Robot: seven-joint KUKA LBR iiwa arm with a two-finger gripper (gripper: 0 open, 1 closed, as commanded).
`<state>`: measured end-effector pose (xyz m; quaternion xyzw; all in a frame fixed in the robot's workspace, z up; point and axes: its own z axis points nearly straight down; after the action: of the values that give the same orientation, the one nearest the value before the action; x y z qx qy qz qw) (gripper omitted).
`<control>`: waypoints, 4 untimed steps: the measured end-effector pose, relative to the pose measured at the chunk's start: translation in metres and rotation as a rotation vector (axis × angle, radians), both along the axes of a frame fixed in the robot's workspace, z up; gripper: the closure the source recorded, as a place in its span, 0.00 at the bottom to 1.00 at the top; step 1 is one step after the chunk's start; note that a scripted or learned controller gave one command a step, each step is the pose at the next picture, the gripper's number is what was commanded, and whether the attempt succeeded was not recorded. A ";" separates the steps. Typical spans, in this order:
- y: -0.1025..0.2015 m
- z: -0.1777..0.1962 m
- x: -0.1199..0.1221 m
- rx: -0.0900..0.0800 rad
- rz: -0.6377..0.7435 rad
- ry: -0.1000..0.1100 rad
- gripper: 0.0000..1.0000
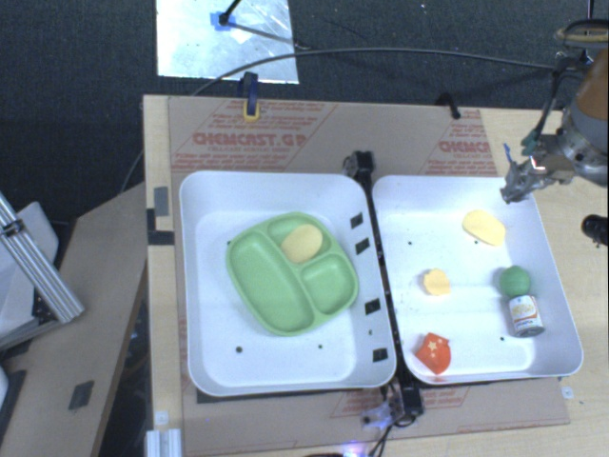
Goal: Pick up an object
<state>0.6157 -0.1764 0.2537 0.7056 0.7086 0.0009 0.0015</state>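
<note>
The right bin [547,255] holds a pale yellow piece [484,227] near its back, a small yellow-orange piece [437,282] in the middle, a green ball [515,280], a small can [524,315] just in front of the ball, and a red piece [435,351] at the front edge. My gripper [517,185] hangs at the right bin's back right corner, above and to the right of the pale yellow piece. I see nothing held under it.
The left bin [205,227] bears a green divided plate [276,293] with a yellow item [303,244] in its back compartment. Black clips [366,246] line the seam between the bins. A cable runs across the back. A shiny sheet [228,27] lies behind.
</note>
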 end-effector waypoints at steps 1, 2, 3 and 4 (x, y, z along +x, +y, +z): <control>0.052 0.006 0.005 0.002 0.006 0.001 1.00; 0.101 0.000 0.017 0.001 0.005 0.000 1.00; 0.156 0.004 0.014 0.002 0.005 0.002 1.00; 0.202 -0.012 0.021 0.001 0.004 0.002 1.00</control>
<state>0.6362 0.0260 0.2419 0.7042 0.7100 0.0006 0.0003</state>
